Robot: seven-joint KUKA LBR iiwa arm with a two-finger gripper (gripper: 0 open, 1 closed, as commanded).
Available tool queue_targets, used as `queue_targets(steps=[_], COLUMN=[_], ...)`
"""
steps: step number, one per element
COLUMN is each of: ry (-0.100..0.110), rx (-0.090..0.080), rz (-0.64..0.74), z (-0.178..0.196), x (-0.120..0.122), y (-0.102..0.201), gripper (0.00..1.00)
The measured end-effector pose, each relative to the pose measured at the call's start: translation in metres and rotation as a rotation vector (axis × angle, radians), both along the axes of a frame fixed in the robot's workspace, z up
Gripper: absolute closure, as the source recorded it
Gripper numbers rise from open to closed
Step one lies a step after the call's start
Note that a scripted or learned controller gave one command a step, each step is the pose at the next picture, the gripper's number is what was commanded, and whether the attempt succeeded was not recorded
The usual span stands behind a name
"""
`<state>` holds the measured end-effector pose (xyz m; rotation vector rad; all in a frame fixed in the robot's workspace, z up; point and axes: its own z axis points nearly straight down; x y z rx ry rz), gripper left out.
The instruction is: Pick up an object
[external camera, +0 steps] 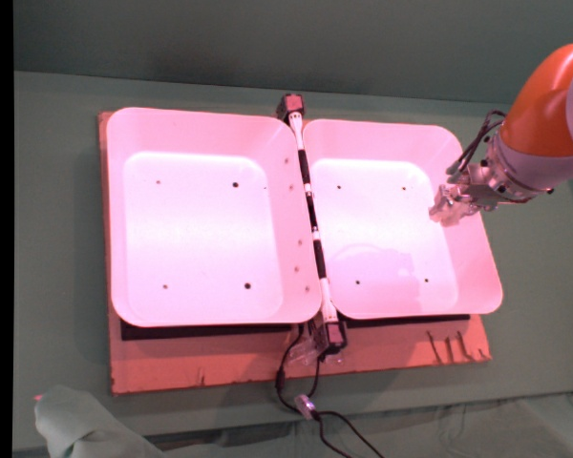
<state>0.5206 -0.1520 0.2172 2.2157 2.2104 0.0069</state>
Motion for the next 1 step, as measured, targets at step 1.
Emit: queue_targets(steps=[1], ry=[0.000], rx=[0.000], rz=[0.000], z=[0.0500], x=[-0.0061], y=[0.0022], gripper=[1.00])
